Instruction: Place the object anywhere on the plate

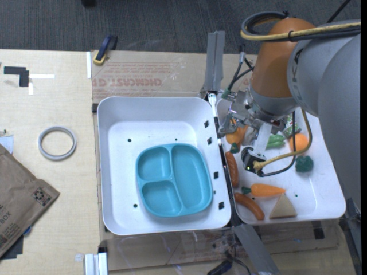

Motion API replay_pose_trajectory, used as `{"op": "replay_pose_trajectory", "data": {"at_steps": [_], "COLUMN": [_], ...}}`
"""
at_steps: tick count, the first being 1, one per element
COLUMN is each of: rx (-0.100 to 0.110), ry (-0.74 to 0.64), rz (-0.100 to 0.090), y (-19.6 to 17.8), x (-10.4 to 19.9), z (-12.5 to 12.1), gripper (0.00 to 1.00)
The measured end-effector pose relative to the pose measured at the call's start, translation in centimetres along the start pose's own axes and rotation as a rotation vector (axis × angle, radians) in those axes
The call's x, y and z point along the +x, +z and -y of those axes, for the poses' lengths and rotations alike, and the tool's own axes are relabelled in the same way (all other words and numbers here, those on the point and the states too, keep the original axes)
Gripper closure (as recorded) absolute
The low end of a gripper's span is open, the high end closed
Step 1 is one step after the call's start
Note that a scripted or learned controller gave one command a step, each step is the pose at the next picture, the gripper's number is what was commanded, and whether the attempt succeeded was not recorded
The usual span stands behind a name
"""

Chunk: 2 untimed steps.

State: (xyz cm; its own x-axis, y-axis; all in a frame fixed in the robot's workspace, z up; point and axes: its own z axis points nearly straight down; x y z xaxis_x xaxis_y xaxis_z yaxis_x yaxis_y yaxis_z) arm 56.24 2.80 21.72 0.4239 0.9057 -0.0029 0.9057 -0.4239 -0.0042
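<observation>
The blue three-section plate (pixel 172 179) lies in the left white bin (pixel 114 153) with nothing on it. My gripper (pixel 243 135) is down in the right bin (pixel 321 199), at its far left part, above a heap of toy food. A small orange piece (pixel 234 136) sits right at the gripper's tip, against the wall between the bins. The arm and its cable hide the tip, so I cannot make out whether anything is held. A green piece (pixel 276 142) and another orange piece (pixel 300 142) lie just to the gripper's right.
More toy food lies in the right bin: a brown sausage (pixel 231 168) along the left wall, a carrot (pixel 267 190), a red sausage (pixel 250 207), a tan wedge (pixel 281 208) and a dark green broccoli (pixel 304 164). A tape roll (pixel 57 142) lies on the bench at left.
</observation>
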Motion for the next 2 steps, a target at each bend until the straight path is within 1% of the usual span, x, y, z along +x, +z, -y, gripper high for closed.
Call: {"op": "replay_pose_trajectory", "data": {"at_steps": [1,2], "rx": [0.001,0.000], "ry": [-0.234,-0.234], "rz": [0.001,0.001], "y": [2.74,2.72], "x": [4.45,4.42], "z": [5.12,5.09], "gripper": [1.00,0.00]}}
